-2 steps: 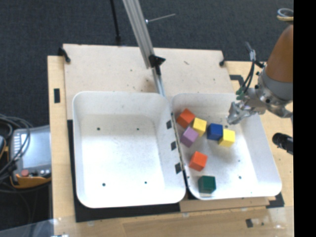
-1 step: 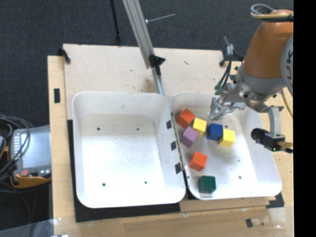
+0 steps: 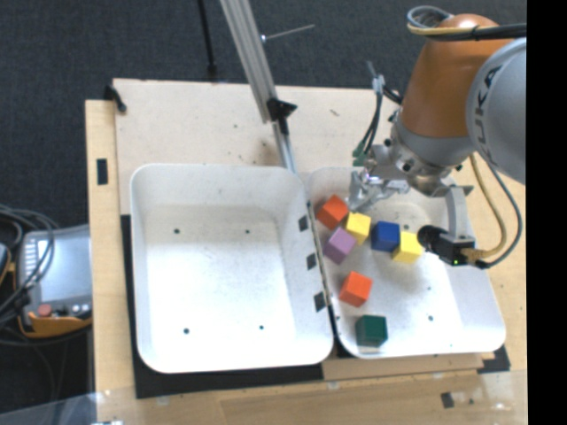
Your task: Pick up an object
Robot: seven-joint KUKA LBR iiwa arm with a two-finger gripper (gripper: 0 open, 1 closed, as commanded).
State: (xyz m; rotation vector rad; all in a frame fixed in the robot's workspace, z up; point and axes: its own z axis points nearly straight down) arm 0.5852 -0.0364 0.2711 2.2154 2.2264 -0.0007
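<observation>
The arm (image 3: 461,78) fills the upper right of the frame, closest to the lens, grey with an orange band, reaching down over the right-hand bin. The worktop (image 3: 177,122), a pale board, spans the middle of the frame on dark carpet. The left bin (image 3: 221,268) sits centre-left, white and speckled. The right bin (image 3: 461,312) adjoins it on the right, their rims meeting near mid-frame. A metal rail (image 3: 252,51) runs at a slant from the top centre down to the point where the bins meet. A grey control box (image 3: 53,277) with cables sits at the left edge of the frame.

The claw (image 3: 368,191) hangs at the upper part of the right bin, just above the yellow block; whether its fingers are apart or together cannot be told, and no block is seen between them.

Blocks, all in the right bin: an orange block (image 3: 333,211) upper left; a yellow block (image 3: 358,226) just beside it; a purple block (image 3: 338,245) below, touching the yellow one; a blue block (image 3: 385,235) right of centre, touching a second yellow block (image 3: 408,247); a second orange block (image 3: 356,288) lower down, apart; a green block (image 3: 372,330) near the bottom rim.
</observation>
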